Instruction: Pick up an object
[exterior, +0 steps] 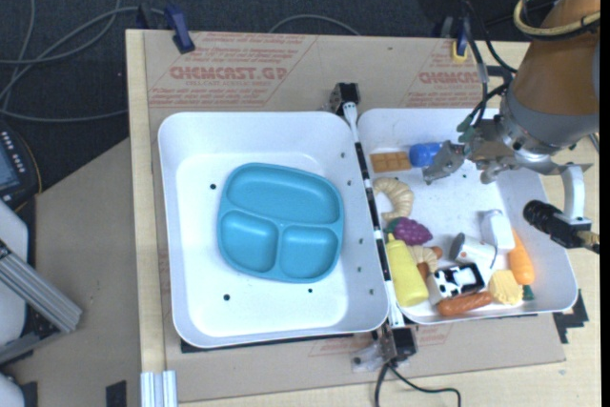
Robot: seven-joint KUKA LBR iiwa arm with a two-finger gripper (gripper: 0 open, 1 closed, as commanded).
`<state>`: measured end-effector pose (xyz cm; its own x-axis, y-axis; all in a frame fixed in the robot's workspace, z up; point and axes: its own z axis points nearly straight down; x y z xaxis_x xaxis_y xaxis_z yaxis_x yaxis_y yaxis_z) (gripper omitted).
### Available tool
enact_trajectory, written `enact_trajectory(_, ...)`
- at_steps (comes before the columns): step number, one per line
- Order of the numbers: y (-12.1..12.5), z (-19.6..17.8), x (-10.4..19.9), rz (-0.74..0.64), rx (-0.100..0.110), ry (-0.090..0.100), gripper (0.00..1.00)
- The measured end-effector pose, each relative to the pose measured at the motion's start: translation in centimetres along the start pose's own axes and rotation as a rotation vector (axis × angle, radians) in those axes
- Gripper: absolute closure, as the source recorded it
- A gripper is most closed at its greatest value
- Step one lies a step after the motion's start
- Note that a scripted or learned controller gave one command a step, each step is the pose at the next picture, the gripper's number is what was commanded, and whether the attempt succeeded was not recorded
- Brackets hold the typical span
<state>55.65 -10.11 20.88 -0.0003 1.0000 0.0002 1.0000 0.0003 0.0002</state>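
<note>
My gripper point(467, 169) hangs over the back part of the right bin point(553, 210), its two grey fingers spread open with nothing between them. Just to its left lie a blue toy point(425, 153) and a tan block point(389, 162). Toward the front of the bin are a beige croissant point(396, 195), purple grapes point(412, 230), a yellow bottle point(406, 274), a black-and-white toy point(457, 279), a red sausage point(465, 303), a white piece point(494, 229) and an orange carrot point(520, 257).
The left bin point(191, 205) holds a blue divided plate point(279, 221). A black clip point(345, 95) sits at the back where the two bins meet. The arm's grey and orange body point(558, 62) leans in over the right bin's back right corner.
</note>
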Motion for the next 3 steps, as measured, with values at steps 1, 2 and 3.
enact_trajectory(1,0.5,13.1,0.6,0.001,0.006,0.002,0.00)
enact_trajectory(2,-5.2,12.4,0.2,0.001,-0.001,0.000,0.00)
enact_trajectory(3,9.3,9.7,-5.1,-0.003,-0.016,-0.007,0.00)
